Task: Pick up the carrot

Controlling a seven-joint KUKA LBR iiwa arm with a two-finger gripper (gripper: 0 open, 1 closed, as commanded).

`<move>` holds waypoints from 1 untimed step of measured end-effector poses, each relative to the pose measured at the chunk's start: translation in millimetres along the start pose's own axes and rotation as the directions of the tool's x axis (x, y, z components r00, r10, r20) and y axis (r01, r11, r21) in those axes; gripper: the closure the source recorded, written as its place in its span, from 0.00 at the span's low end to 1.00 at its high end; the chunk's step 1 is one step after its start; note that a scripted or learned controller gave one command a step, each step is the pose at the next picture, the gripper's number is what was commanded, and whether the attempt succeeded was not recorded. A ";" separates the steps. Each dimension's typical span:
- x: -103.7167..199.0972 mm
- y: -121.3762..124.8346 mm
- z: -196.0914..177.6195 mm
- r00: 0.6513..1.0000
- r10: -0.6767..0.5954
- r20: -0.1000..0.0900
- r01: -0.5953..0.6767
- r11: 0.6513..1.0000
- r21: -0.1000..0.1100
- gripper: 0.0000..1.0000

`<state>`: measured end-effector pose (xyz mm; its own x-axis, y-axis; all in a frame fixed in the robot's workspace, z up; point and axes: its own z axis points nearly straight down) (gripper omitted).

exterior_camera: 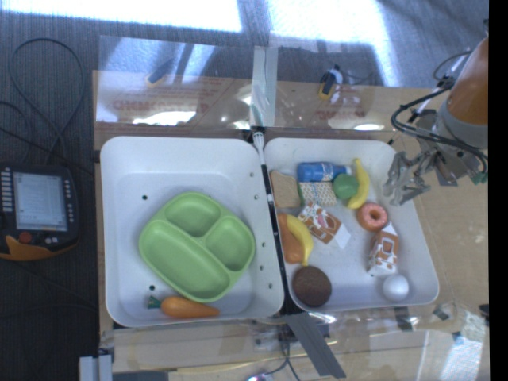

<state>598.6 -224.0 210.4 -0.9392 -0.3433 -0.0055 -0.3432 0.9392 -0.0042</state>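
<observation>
An orange carrot with a green top lies in the left bin, near its front edge, just below the green divided plate. My gripper hovers over the right rim of the right bin, far from the carrot. Its fingers point down and left, spread apart with nothing between them.
The right bin holds a blue can, a green ball, a banana, a donut, a toy carton, a white ball, a brown ball and other toy food. A pendant lies at far left.
</observation>
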 end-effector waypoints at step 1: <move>-54.9 -16.1 0.0 0.950 0.313 -0.005 -0.313 0.950 -0.004 1.00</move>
<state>655.7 -220.4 210.7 -0.9995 -0.0321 -0.0017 -0.0321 0.9995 0.0018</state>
